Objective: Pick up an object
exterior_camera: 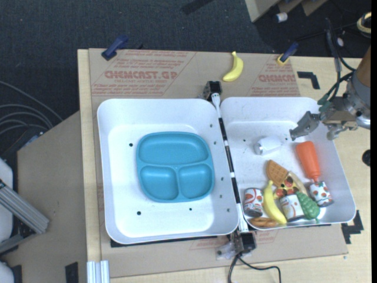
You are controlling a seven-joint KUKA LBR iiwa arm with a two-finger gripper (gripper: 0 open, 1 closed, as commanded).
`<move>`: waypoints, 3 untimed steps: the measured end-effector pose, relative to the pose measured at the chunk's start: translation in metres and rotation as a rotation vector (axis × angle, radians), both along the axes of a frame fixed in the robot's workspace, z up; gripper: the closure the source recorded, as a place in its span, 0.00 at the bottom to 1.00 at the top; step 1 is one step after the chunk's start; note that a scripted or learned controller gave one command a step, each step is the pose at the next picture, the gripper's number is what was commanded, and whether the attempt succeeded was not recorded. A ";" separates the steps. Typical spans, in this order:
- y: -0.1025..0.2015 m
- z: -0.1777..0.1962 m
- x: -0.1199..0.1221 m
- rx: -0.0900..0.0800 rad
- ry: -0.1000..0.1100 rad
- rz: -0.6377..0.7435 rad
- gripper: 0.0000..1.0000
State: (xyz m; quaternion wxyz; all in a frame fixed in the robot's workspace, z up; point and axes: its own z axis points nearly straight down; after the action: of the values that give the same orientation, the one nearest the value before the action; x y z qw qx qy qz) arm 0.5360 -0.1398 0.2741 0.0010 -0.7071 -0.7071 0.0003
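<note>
1. two white bins sit side by side on the surface (153, 75), which looks like a sheet of printed cardboard. the left bin (112, 158) has a blue divided plate (175, 165) in its middle.
2. right bin (283, 114) has the toy food: an orange carrot (308, 159) near the right wall, a small white object (268, 145) out in the open, then a pile at the front with a yellow banana (271, 204), a waffle cone thing (281, 174), a couple of little cans (253, 200) and something green (308, 207).
3. gripper (318, 125) hangs over the back right of that bin, just above the carrot top, fingers spread apart with nothing between them.
4. another banana (234, 68) lies on the surface behind the bins.
</note>
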 end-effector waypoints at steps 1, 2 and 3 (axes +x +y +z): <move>-0.040 -0.098 0.037 0.000 0.000 -0.001 0.00; -0.045 -0.180 0.088 -0.001 -0.001 0.000 0.00; -0.042 -0.189 0.131 -0.001 -0.003 0.001 0.00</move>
State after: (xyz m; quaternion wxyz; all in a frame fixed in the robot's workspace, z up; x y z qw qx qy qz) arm 0.6668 -0.1819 0.0850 -0.0003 -0.7066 -0.7076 -0.0001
